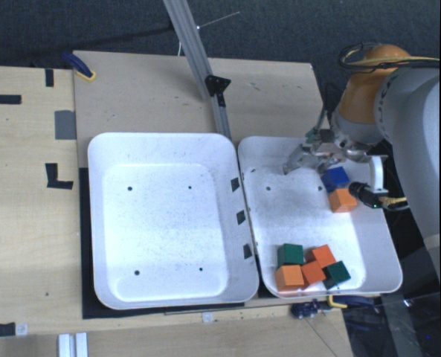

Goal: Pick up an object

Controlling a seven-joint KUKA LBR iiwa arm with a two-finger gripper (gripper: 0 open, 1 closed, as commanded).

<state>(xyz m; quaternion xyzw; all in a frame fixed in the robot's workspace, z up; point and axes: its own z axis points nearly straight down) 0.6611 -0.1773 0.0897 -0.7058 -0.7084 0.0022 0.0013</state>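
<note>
The right bin [272,207] holds several small blocks. A blue block [335,177] and an orange block [343,199] lie near its right wall in the upper part. At the bin's front lie two green blocks [290,255] [337,274] and orange blocks [289,276] [323,256] packed together. My gripper [313,155] hangs low over the far right part of this bin, just up and left of the blue block. Nothing is visibly held.
The left bin [101,199] stands next to the right one. A slanted metal rail [198,50] runs down to the gap between the bins. The grey arm [413,140] with its orange band [365,88] covers the right side.
</note>
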